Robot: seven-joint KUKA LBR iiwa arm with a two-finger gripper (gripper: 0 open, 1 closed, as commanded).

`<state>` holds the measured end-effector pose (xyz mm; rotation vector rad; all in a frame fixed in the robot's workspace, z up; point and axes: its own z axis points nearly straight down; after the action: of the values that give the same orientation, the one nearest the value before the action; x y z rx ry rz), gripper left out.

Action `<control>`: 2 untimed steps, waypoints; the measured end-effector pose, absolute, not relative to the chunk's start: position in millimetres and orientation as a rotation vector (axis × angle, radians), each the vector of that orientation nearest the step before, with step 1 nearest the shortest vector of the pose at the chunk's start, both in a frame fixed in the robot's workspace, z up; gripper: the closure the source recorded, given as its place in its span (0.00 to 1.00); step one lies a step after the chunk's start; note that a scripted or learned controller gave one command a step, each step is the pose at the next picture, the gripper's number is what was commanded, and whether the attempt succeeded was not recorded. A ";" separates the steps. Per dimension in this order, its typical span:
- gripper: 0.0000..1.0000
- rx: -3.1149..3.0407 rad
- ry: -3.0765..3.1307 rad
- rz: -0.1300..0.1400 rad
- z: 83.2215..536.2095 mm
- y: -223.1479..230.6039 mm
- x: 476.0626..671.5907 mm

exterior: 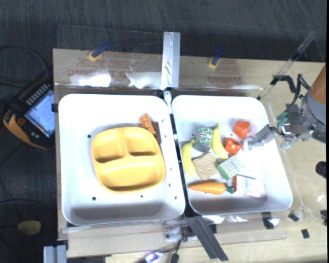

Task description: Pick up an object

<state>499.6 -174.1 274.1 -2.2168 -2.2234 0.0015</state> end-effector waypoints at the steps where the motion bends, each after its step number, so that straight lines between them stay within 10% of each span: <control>1: 0.00 -2.148 -2.303 -0.005 98.0 -136.4 534.4; 2: 1.00 -2.142 -2.301 -0.009 106.7 -134.0 534.9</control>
<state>534.9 -134.0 106.7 -2.1423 -2.3014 -0.0095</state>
